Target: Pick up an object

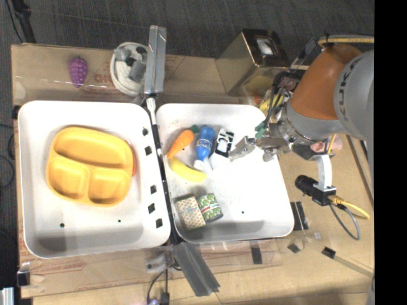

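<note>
Blue bottle [204,143] with white cap, between carrot [180,143] and black-white pack [223,142]

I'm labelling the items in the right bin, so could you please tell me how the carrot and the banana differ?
The carrot is orange with a green tip, while the banana is plain yellow. The carrot lies slanted toward the bin's upper middle, beside the blue bottle; the banana lies below both, slanting the other way. The carrot tapers straight, whereas the banana curves gently. Both are small toy foods lying flat near the left wall of the right bin.
</note>
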`<state>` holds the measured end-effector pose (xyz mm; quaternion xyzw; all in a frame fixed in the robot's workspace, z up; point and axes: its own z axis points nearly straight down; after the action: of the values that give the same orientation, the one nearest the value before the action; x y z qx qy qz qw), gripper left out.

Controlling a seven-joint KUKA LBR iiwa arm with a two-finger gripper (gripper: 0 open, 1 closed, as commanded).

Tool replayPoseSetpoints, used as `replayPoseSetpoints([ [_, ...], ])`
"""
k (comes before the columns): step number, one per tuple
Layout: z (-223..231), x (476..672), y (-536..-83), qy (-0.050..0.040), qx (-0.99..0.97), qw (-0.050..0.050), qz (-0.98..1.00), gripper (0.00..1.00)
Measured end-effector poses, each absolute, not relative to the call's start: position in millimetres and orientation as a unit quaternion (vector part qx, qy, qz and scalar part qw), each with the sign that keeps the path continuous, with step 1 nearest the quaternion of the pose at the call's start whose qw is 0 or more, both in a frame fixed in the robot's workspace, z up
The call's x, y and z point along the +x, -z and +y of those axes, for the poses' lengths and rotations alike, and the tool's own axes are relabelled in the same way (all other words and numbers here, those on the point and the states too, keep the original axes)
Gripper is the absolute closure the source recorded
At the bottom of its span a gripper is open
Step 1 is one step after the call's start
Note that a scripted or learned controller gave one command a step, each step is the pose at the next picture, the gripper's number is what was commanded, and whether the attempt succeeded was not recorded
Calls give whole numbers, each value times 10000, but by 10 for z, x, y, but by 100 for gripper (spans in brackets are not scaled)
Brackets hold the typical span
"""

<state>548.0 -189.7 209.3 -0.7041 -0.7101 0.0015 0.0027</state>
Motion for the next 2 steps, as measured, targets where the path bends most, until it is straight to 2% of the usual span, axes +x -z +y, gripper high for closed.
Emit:
replayPoseSetpoints([
  [1,-1376,5641,-924,-3,-7738,18,-6335,0],
  [2,-1525,6254,-919,-8,-6986,25,-7155,0],
])
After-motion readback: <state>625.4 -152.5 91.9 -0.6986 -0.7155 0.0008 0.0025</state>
